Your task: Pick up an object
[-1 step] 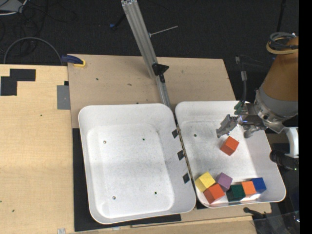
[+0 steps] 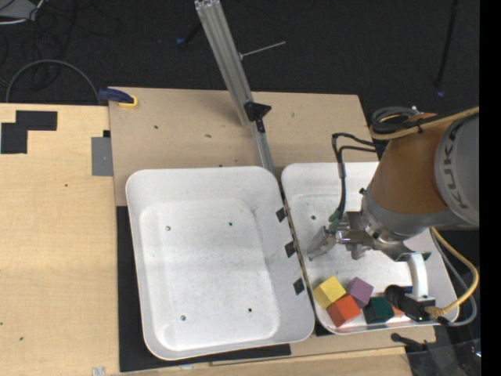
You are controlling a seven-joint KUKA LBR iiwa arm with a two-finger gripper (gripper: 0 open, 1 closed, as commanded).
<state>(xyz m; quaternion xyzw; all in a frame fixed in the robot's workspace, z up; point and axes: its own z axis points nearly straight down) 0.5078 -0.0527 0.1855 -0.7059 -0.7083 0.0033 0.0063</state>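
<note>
Several small blocks lie clustered in the near corner of the right bin (image 2: 313, 186): a yellow block (image 2: 330, 290), a purple block (image 2: 361, 290), a red block (image 2: 343, 310) and a green block (image 2: 379, 310). My gripper (image 2: 321, 244) hangs low over the right bin's left side, close to the divider between the bins. It is above and slightly left of the yellow block, apart from the cluster. The arm's orange band (image 2: 407, 182) and wrist cover the bin's right half.
The left bin (image 2: 156, 186) lies beside the right one, joined by black clips (image 2: 291, 249). A slanted aluminium rail (image 2: 231, 61) rises behind the bins. Cables and a white fitting (image 2: 419, 276) trail beside the green block.
</note>
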